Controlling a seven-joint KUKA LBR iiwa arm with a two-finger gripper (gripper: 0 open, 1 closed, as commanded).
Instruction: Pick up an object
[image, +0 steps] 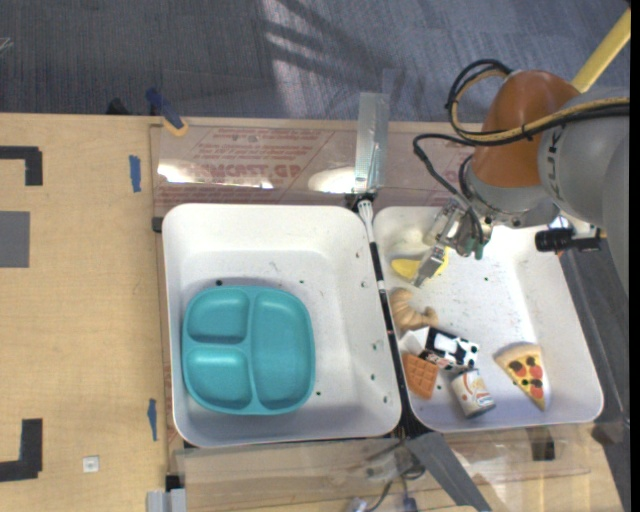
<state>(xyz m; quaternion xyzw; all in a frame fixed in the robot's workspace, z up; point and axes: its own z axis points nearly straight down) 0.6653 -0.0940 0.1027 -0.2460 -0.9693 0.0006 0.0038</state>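
Presently, seen from the overhead camera view: grey arm with its orange band reaching in from the right, two-finger gripper (446, 256) poised low over the back left corner of the right-hand shallow white bin (520, 300), tilted down and to the left. Impossible to tell at this slant whether apart or together. Nothing visibly clamped. Just beside the tip, toward the dividing wall, a small yellow curved piece (404, 267) lying flat on the bin floor, seemingly the nearest candidate for picking. Further forward along the same wall, a tan lumpy bread-like item (405, 308). Then a cluster near the front: an orange waffle-patterned square (421, 375), a black-and-white toy (448, 348) touching it, a small pale can (472, 392) on its side. Well apart toward the right, a pizza-slice toy (525, 372). In the left-hand white bin (270, 240), a teal divided plastic plate (248, 348), far from the action. Judged to be the approach step — lined up close to a target, not yet lifted, task barely begun. Next move calls for centring over the yellow piece, coming down until straddling it, closing firmly, then rising straight up. Worth watching the dividing wall: little room on that side, and a flat, curved piece likely to slip or be nudged away rather than caught.
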